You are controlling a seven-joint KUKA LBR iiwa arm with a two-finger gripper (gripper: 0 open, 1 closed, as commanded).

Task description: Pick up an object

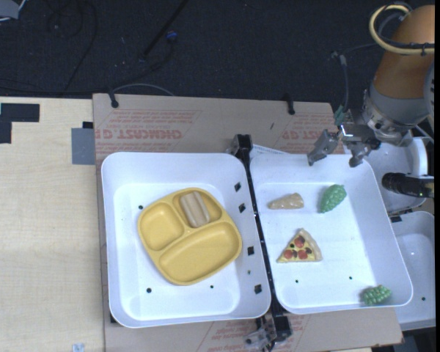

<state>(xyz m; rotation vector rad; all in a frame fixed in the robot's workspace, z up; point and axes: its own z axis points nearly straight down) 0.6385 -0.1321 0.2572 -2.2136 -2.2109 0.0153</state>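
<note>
My gripper [339, 153] hangs over the far edge of the right bin [396, 248], fingers spread open with nothing between them. Below it in that bin lie a green leafy toy [333, 197], a tan bread-like piece [286, 202], a pizza slice [301, 248] and a small green bunch [377, 295] in the near right corner. The green leafy toy is the closest to the gripper, a short way toward the front.
The left bin [125, 270] holds a yellow divided plate [191, 237] with a hot dog [196, 209] in its far compartment. A black divider [253, 226] runs between the bins. Cardboard [176, 127] lies under both, and cables hang by the arm at the right.
</note>
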